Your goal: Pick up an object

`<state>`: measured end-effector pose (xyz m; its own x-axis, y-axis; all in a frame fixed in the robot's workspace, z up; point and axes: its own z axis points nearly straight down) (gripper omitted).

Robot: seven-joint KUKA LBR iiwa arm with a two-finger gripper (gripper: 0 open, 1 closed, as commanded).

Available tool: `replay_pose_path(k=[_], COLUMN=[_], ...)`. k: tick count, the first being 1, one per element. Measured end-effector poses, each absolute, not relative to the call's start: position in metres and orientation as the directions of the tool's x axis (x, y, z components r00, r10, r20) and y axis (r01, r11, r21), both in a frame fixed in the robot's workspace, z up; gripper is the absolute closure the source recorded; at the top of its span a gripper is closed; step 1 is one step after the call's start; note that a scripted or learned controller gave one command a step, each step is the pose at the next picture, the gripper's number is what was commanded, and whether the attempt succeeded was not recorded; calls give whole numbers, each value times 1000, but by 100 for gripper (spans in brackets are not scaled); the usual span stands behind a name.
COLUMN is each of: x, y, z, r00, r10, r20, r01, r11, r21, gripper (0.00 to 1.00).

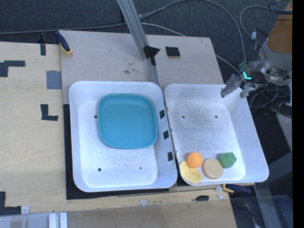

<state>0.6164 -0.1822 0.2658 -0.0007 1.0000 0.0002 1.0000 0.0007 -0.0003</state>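
- Objects for picking sit bunched in my right bin (247, 127), down at its 6 o'clock edge: an orange ball (194, 159), a tan round disc (212, 168), a green lump (227, 159) and a yellow piece (190, 175).
- Ball touches the disc, which sits at the ball's 4 o'clock; the yellow piece lies partly under both, and the green lump is just beside the disc at its 2 o'clock.
- My gripper (235, 90) hangs over that bin's 1 o'clock corner, well apart from the cluster.
- Its two fingers look spread, with nothing between them.
- I see the grey arm (280, 42) coming in from 3 o'clock.
- Left bin (78, 127) holds a blue plate (127, 120), lying flat near its middle.
- A metal bar (135, 20) runs from 12 o'clock down toward the gap between the bins.
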Motion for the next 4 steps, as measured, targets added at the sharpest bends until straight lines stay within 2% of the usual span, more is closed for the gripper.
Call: replay_pose_path(k=[1, 2, 4], x=[616, 615, 614], y=[-182, -182, -174], z=[266, 202, 114], r00=[-1, -1, -1], r10=[1000, 1000, 1000], r20=[0, 1, 1], r01=[1000, 1000, 1000], r11=[1, 1, 1], r21=[0, -6, -4], gripper=[0, 0, 0])
